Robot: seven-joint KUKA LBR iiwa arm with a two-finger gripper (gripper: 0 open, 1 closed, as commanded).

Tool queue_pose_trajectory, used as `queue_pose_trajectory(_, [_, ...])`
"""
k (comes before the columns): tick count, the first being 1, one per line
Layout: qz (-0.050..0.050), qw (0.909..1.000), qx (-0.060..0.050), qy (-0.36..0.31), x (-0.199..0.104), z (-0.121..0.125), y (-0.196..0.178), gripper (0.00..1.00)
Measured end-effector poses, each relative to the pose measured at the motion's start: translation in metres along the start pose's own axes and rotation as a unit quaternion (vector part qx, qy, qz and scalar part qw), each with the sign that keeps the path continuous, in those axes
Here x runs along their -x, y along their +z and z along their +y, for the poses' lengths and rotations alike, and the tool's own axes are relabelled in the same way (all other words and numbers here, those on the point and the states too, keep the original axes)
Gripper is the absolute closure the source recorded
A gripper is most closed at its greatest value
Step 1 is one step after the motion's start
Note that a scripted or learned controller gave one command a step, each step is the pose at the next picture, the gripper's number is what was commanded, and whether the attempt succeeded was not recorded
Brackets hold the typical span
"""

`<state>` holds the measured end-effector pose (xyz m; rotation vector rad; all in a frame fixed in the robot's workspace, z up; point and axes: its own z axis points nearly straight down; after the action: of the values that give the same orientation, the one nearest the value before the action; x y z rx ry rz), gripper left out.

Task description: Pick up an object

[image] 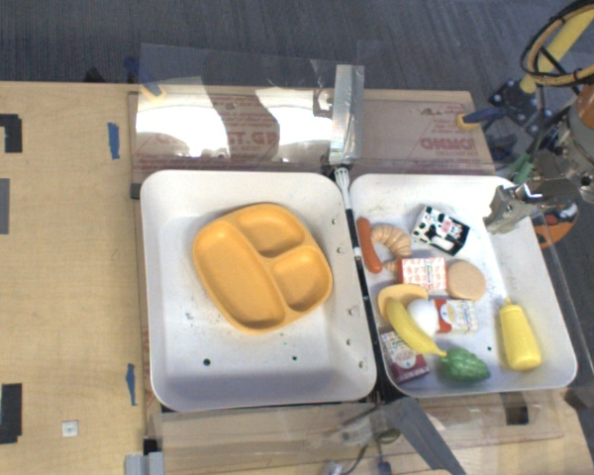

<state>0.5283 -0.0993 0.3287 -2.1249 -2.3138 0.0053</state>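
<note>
The grey metal two-finger gripper (pixel 505 209) hangs over the right white bin's (pixel 554 310) far-right rim, grip state unreadable. Nearest object: black-and-white patterned carton (pixel 442 230) (just left of gripper), lying diagonally.

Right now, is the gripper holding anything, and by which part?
Nothing is held. The gripper hangs over the right bin's upper right edge, with none of the toys between its fingers.
</note>
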Motion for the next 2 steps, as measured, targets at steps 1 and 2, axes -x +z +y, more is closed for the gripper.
queue_pose_trajectory(1, [0.001, 0.9996, -0.003, 0.027, -0.025, -0.029, 0.074, 0.0])
queue_pose_trajectory(2, [0.0, 0.9758, -0.001, 0.219, -0.037, 0.024, 0.086, 0.0])
